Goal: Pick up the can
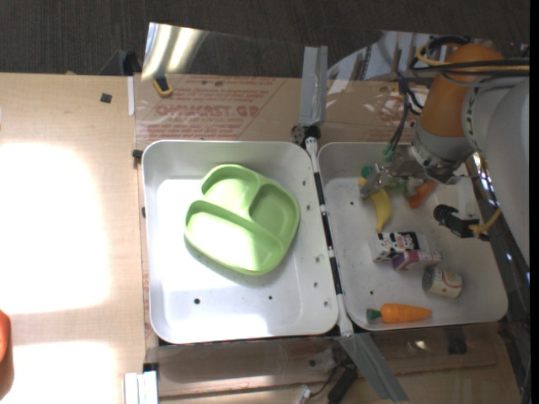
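Toward the right bin's (497,310) front right corner, the can (443,283) lies on its side, well apart from the gripper (381,178) at the back edge. The gripper's state cannot be told. A banana (383,209) just beside it could be seized instead, and the can may roll when touched.

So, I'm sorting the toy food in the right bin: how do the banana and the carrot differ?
The banana is yellow; the carrot is orange with a green end. The banana is curved and runs up and down the view; the carrot is straight and lies across it. The banana sits in the far part of the right bin, just below the gripper; the carrot lies along the near wall. Both rest on the bin floor.
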You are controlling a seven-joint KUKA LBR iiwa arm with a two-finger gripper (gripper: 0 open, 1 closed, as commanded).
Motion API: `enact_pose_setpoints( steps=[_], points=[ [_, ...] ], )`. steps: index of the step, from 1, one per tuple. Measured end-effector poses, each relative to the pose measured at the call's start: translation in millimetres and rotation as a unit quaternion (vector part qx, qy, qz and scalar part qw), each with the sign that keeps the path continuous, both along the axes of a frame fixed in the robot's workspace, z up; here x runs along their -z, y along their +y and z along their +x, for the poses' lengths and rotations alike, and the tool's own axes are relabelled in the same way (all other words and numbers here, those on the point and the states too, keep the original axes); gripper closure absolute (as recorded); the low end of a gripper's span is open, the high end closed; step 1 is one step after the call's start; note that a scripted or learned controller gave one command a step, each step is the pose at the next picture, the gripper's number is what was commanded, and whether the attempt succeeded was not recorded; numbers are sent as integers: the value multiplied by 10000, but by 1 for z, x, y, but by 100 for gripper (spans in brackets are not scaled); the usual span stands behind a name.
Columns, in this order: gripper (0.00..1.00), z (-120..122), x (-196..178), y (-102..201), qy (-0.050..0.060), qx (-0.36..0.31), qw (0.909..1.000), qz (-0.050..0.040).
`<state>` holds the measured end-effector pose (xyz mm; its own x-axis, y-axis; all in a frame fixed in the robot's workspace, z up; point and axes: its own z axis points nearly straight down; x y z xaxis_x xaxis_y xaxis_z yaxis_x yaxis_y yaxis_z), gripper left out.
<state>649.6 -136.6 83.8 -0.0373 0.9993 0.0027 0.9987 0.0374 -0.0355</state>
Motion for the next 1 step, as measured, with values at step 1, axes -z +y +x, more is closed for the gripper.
enact_pose_setpoints(
  steps=[1],
  points=[
    [0,-7,-66,-87,-182,73,9998,-20]
  ],
)
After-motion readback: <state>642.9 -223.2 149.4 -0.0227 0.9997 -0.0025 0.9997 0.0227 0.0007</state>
